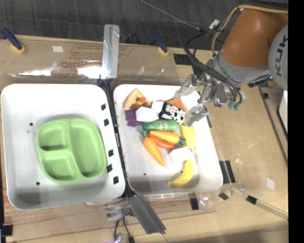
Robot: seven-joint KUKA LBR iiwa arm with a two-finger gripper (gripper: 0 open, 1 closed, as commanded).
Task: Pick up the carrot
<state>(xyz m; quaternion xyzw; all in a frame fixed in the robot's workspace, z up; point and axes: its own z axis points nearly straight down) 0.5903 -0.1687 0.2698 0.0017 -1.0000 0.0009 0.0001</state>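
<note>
Carrots lie in the right bin (207,178), in the middle of a heap of toy food. One carrot (154,150) points down toward five o'clock, and another carrot (164,136) with a green top lies flat just above it, touching it.

Starting at the left, the left bin (15,135) holds a green plate (71,150) with three sections. The plate sits near the middle of that bin. A shiny metal post (110,49) stands at twelve o'clock, where the two bins meet.

In the right bin, a pizza slice (137,100) sits at eleven o'clock of the heap. Just below it are a purple piece (130,117) and a white block (146,115). A black and white toy (172,113) sits beside the block, at twelve o'clock from the carrots. A banana (184,175) curves at five o'clock, near the bin's bottom edge. A yellow piece (188,135) lies at three o'clock of the carrots.

The claw (195,116) hangs over the top right part of the right bin, at two o'clock from the carrots. I cannot tell if it is spread or pressed together. The grey and orange arm (248,39) reaches in from the right.
</note>
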